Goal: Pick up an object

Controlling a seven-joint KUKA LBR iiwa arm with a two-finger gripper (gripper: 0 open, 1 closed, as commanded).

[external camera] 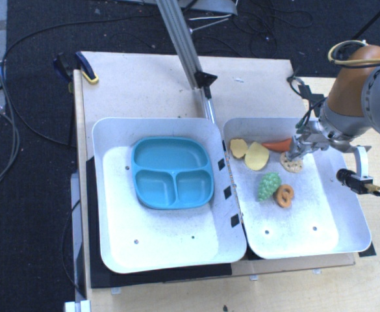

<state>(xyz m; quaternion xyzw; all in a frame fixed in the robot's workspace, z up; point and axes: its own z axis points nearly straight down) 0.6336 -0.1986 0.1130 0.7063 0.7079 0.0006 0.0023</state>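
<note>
We see the arm [362, 90] reaching in over the right bin [319, 229], with its end effector [298, 149] lowered to the far part of that bin, near its back edge. The end effector sits directly above a small round beige object [293, 164], maybe a cookie or cracker, and appears to touch it or nearly touch it. We cannot tell how the end effector stands, because the wrist hides the tips from this slanted view, so we also cannot say that anything is gripped.

The other objects lie close together in the same far half of the right bin. An orange carrot-like piece [277, 145] lies just beside the end effector, toward the back edge. Two yellow pieces [251, 153] lie next to it, nearer the edge shared with the left bin. A green bunch like grapes [268, 186] and a small brown ring-shaped piece [284, 195] lie nearer the middle of the bin. The left bin [112, 239] carries a blue divided plate [173, 173].

In our judgement the step in hand is the descent onto the target, just at the grasp. The next move calls for closing on the beige object and then lifting straight up. The carrot piece is very near, so it could be pushed or caught together. The flat object may also slip out.
</note>
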